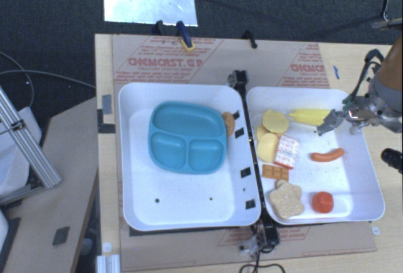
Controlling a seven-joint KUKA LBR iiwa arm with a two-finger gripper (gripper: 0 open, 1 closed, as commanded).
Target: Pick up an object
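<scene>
Your gripper [340, 119] over right bin [368, 171], fingers apart, nothing held, tip just beside banana [308, 116].

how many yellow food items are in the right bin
3: a banana at the back by the gripper, and two round yellow pieces near the divider. Others may be hidden.

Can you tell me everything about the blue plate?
The blue plate is a smooth, plastic-looking tray with rounded corners and three sections: one long one along the far side and two smaller ones nearer the camera. It lies flat, turned slightly, in the left bin, toward its far right part. Nothing shows in its sections. A small orange thing sits right by its right edge; I cannot tell if they touch.
</scene>
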